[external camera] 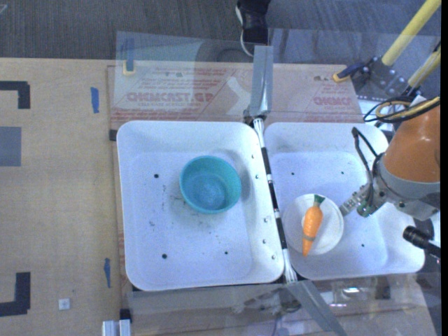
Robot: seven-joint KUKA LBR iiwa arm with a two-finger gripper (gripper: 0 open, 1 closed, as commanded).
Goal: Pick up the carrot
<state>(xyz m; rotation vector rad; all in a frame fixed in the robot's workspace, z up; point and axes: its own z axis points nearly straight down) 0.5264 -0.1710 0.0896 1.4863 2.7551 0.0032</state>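
small orange carrot with green top (312,222) lies on a round white plate (332,235) in the right white bin (392,254). gripper (355,207) sits just right of the plate, too blurred to read. teal round bowl (210,183) in left white bin (140,208).

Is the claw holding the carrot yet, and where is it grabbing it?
No, nothing is held. The carrot lies on a white plate in the right bin, and the claw is beside the plate, apart from the carrot.

A teal bowl (210,183) sits in the left bin (140,257).
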